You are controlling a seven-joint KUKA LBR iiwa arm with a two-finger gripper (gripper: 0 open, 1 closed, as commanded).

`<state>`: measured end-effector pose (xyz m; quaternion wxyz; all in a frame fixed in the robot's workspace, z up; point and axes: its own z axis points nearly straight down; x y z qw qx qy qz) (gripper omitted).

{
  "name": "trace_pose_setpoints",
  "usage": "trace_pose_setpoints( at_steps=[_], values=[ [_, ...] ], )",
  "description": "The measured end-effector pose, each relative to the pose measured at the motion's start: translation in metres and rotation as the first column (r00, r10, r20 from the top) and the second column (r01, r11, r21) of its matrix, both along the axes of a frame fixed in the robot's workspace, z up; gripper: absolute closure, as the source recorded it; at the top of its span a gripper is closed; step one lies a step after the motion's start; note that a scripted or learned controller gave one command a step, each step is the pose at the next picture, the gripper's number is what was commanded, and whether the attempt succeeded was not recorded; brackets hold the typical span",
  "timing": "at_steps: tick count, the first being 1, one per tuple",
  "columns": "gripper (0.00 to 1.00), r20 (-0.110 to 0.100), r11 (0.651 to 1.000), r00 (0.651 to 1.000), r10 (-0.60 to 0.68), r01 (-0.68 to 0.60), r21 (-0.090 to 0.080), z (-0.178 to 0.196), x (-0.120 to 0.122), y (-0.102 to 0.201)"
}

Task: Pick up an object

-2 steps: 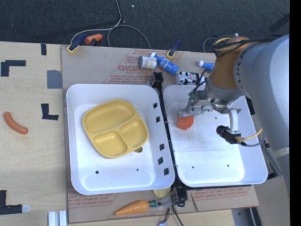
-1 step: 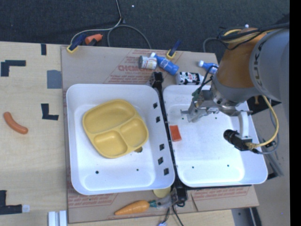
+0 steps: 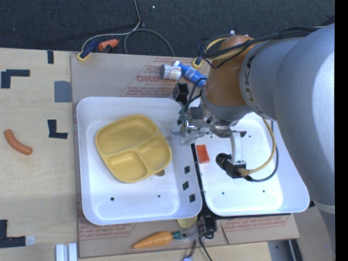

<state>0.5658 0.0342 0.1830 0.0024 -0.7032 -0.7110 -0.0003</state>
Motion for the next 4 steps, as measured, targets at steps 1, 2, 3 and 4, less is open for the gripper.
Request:
trace_pose_setpoints(
  at_steps=[1, 2, 3, 4],
  values=[
    [1.00, 0.001, 1.000, 1.000, -0.014, 0.014, -0.005, 0.002, 0.002, -0.048],
    [0.00, 0.001, 1.000, 1.000, -0.011, 0.011, -0.005, 0.002, 0.002, -0.046],
    [0.00, 0.003, 1.000, 1.000, -0.012, 0.012, -0.005, 0.001, 0.032, -0.078],
    [0.00, -0.015, 1.000, 1.000, -0.020, 0.020, -0.003, -0.090, -0.075, -0.136]
  ],
)
